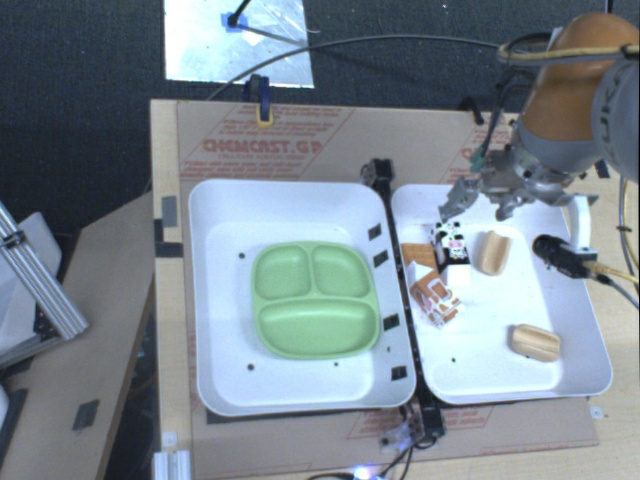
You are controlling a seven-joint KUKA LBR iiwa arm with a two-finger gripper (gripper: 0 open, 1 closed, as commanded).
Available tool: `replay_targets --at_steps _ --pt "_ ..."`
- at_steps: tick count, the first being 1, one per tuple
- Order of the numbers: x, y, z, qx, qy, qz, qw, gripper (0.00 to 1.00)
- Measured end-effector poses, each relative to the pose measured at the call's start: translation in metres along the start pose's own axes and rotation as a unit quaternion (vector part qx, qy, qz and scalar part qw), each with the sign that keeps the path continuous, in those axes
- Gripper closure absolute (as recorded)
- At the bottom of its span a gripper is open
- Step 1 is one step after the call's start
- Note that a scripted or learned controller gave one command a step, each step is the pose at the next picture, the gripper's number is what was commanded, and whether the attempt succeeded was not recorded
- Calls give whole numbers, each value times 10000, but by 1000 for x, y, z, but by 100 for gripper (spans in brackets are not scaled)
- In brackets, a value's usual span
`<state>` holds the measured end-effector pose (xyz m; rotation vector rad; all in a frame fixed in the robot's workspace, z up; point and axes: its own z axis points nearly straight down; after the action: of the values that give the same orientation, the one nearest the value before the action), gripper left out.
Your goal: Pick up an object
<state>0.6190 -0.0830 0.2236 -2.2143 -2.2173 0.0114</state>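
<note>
The jaws [480,200] hang over the right white bin's [585,363] far edge; their state cannot be told. The small black-and-white patterned block [451,242] lies just below-left of them, beside a tan wooden cylinder [491,252].

Grey arm with orange band reaching in from the right, wrist angled down-left, pincer [478,194] low
</note>
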Motion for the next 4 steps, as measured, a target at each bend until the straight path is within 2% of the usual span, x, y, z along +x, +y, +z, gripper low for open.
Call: replay_targets --at_steps 1,2,3,4 --pt "0 2 -7 -60 -4 -10 10000 0" --pt "0 4 34 -53 -4 0 10000 0" --pt "-9 3 90 -42 -4 5 10000 0" --pt "-8 7 136 -83 11 6 10000 0"
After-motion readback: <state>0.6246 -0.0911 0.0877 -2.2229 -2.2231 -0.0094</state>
